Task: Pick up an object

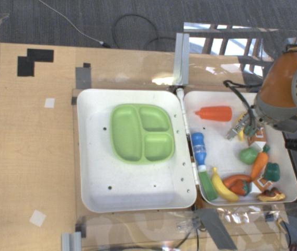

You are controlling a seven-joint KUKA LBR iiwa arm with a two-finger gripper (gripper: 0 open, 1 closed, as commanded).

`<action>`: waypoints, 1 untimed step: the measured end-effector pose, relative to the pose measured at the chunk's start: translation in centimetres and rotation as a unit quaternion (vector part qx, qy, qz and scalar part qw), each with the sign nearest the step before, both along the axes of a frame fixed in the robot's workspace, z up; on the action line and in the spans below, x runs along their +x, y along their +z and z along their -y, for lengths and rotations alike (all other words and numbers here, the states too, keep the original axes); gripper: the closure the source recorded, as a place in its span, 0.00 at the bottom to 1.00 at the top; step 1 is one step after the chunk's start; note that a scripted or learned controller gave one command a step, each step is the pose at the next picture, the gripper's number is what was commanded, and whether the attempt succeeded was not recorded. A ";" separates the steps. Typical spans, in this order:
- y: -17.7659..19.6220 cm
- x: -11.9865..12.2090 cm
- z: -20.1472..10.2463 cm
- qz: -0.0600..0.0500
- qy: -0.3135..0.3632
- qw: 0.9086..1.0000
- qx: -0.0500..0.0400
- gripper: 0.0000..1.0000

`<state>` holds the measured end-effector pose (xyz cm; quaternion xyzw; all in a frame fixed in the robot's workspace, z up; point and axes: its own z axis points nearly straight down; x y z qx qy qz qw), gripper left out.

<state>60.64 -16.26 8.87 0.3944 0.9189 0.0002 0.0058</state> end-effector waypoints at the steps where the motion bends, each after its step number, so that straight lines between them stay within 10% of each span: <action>1: 1.3 0.4 -0.3 0.005 0.007 1.000 -0.001 1.00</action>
